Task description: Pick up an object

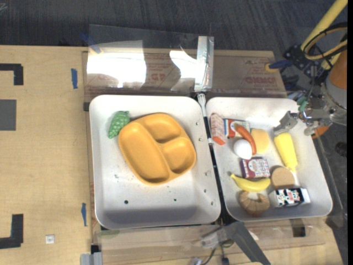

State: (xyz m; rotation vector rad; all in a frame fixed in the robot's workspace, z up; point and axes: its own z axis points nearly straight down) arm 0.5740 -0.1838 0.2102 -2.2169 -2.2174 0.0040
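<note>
The right bin (320, 173) holds several toy foods: a yellow corn cob (285, 150), a white egg (242, 148), a red-orange pepper (246, 137), a yellow block (261, 141), a purple carton (255, 167), a banana (251, 183), a bread slice (282, 176), a brown doughnut (253, 201), and a black-and-white carton (289, 196). My gripper (302, 125) hangs over the bin's far right corner, just above the corn cob. It is open, with nothing between its fingers (284, 121).
The left bin (105, 192) holds an orange divided plate (157, 147) and a green bunch (117, 123) at its far left. A red-and-white packet (218, 128) lies by the divider between the bins. Yellow cables (322, 26) run at the far right.
</note>
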